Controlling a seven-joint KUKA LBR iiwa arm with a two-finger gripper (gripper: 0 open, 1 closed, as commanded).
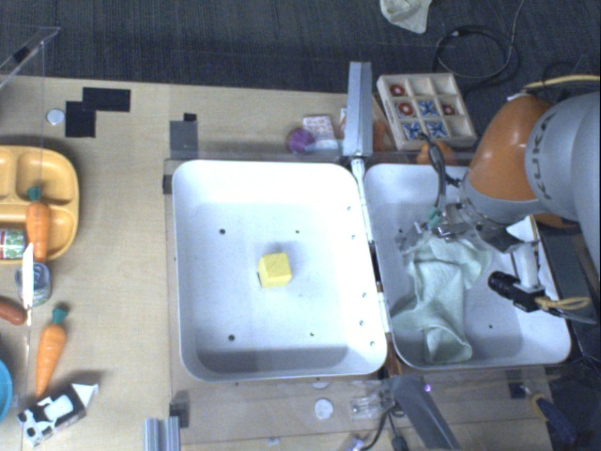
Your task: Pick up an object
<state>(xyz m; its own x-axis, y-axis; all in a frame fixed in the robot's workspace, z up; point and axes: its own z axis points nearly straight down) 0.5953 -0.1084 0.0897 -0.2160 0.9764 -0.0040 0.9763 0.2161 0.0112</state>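
Over the right bin (554,346), seen from the camera view above the counter (113,252), the arm (554,158) is reaching in from the right, and its gripper (449,222) is sitting low at the far end of a crumpled pale cloth (437,299). The cloth is lying along the left half of that bin, close to the wall shared with the left bin (197,214). A yellow block (275,270) is resting alone near the middle of the left bin, well apart from the gripper.

Judging by this, the grasp step is in hand, with the cloth as the likely target. The metal parts of the gripper are meeting the cloth's upper edge, but whether fabric is actually caught is not visible. How the jaws are standing cannot be told either, since wrist hardware and cloth folds are hiding them. The next move would call for a firm pinch on a raised fold, then a straight lift clear of the bin wall; loose fabric could slip out.
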